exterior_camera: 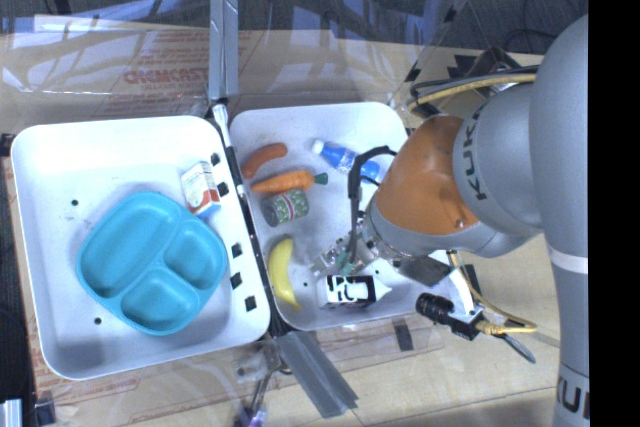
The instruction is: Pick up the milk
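The milk (199, 186) is a small white carton with red and blue print. It lies in the left bin (60, 165), by the bin's right wall and just above the blue divided plate (150, 260). My gripper (345, 277) is low in the right bin (300, 120), near the front wall and to the right of the banana (283, 272). It is far from the milk, across the wall between the bins. The arm's orange band (425, 185) hides part of the right bin.
The right bin also holds a sausage (265, 157), a carrot (285, 181), a green can (285, 207) and a water bottle (338, 156). A metal divider post (222, 45) stands behind the bins.
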